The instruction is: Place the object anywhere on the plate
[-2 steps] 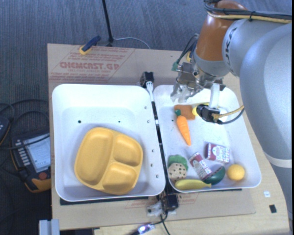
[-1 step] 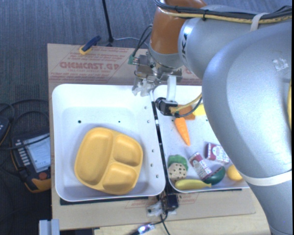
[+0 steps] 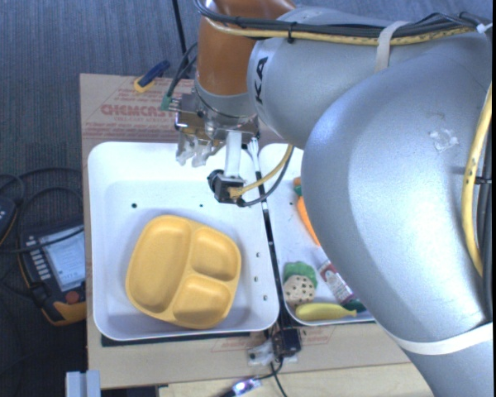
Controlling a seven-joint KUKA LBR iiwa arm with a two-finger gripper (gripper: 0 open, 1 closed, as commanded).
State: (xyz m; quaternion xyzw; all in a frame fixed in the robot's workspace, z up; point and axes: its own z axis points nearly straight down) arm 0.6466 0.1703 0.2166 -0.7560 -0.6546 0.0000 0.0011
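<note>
Two shallow white plastic bins sit side by side on the bench. Left bin [image 3: 107,222]: holds a yellow three-compartment plastic plate [image 3: 184,269], lying below and slightly left of the gripper, nearer the camera. All three compartments of the plate are bare.

Gripper [image 3: 195,153] hangs over the far edge of the left bin, above the bin's back wall, well apart from the plate. Pale fingertips point down; whether they are parted or closed cannot be told at this angle, and nothing visible sits between them. A small black fitting with a yellow cable hangs just right of the gripper.

Right bin [image 3: 285,308]: mostly hidden under the big grey arm [image 3: 397,180]. Showing at its near end, down and right of the gripper: a round tan cookie-like toy with dark spots [image 3: 296,287], a yellow banana-shaped toy [image 3: 324,311], a small bottle with a red-and-white label [image 3: 336,285], and an orange strip, perhaps a toy carrot [image 3: 306,220]. Which one is the task's object cannot be said.

Progress, as judged: nothing placed yet. Pick, carry and release onto the plate all appear left to do.
</note>
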